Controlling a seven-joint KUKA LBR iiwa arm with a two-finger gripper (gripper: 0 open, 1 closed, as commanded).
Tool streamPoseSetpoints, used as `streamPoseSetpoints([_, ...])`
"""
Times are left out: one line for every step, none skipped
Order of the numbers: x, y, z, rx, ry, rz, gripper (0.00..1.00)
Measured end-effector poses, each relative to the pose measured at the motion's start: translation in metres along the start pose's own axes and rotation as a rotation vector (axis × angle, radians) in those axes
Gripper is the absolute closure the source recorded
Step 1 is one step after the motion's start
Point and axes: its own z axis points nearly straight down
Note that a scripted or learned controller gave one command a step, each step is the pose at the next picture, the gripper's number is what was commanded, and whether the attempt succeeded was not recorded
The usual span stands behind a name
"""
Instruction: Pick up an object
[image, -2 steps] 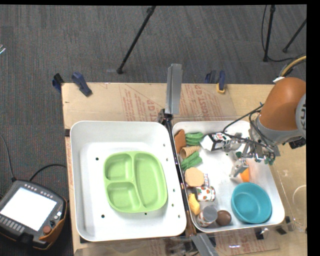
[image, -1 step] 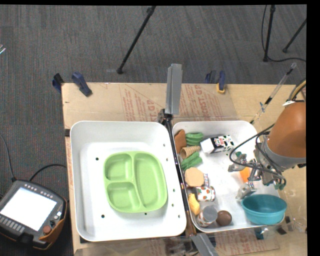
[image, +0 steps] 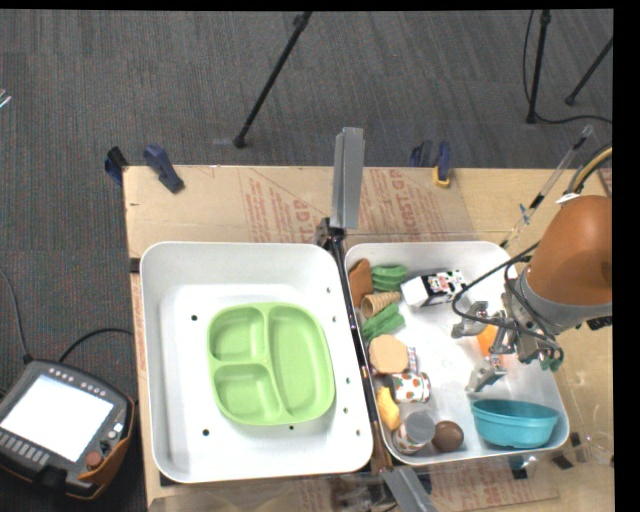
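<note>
Take the blue bowl (image: 514, 422) as your landmark, in the right bin's (image: 480, 250) near corner. Your end effector (image: 492, 368) hangs just above the bowl's far-left rim, over bare bin floor. A small orange object (image: 487, 338) sits right beside it, partly hidden behind the wrist hardware, and looks like the nearest target. You cannot tell here whether the end effector is released or clenched, and nothing visibly sits in it.

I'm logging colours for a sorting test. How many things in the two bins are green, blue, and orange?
Green: 3, the divided plate in the left bin, and two pieces in the right bin.
Blue: 1, the bowl.
Orange: 1, a small piece by the hand.
Total: 5
</note>
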Motion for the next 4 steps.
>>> streamPoseSetpoints([-0.001, 0.001, -0.011, 0.0, -0.002, -0.003, 1.0])
streamPoseSetpoints([-0.03, -0.009, 0.001, 0.0, 0.0, 0.019, 1.0])
streamPoseSetpoints([-0.03, -0.009, -0.001, 0.0, -0.002, 0.019, 0.0])
streamPoseSetpoints([0.027, -0.005, -0.005, 0.0, -0.014, 0.042, 0.0])
